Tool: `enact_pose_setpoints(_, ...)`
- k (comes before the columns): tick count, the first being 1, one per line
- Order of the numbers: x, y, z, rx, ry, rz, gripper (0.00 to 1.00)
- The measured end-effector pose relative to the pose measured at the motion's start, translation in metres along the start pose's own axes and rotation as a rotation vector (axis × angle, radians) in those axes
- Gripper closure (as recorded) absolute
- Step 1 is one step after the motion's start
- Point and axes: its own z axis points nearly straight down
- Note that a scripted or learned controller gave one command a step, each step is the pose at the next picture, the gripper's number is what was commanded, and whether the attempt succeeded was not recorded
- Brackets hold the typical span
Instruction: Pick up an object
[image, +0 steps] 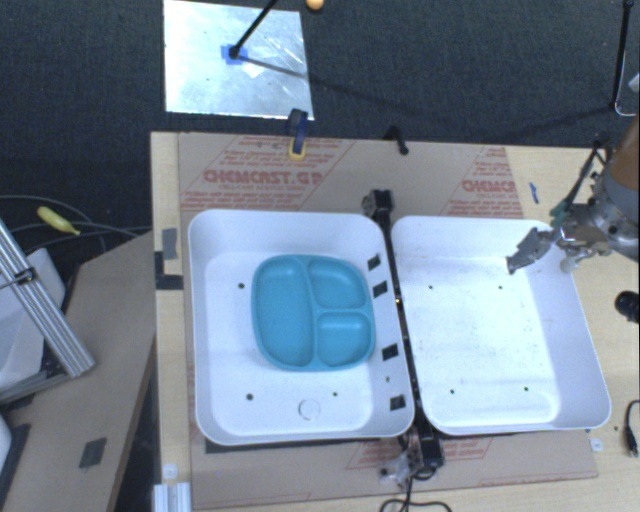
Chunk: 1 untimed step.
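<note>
A blue divided plate (310, 312) with three compartments lies flat in the middle of the left bin (215, 260). My gripper (547, 256) hangs over the upper right part of the right bin (580, 340), far from the plate. Its two fingers are spread apart, one pointing down-left (522, 256), and nothing is between them. A faint small round outline (308, 408) shows on the left bin's floor near its front wall; I cannot tell what it is.
The two bins sit side by side on a cardboard sheet (260, 175), joined by a black-clipped divider (392, 300). A metal plate (235, 60) lies beyond the bench. An aluminium frame (40, 310) stands at the left.
</note>
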Motion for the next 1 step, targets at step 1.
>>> enact_pose_setpoints(1,0.0005,-0.0686,0.0566,0.009,0.003,0.004,0.0)
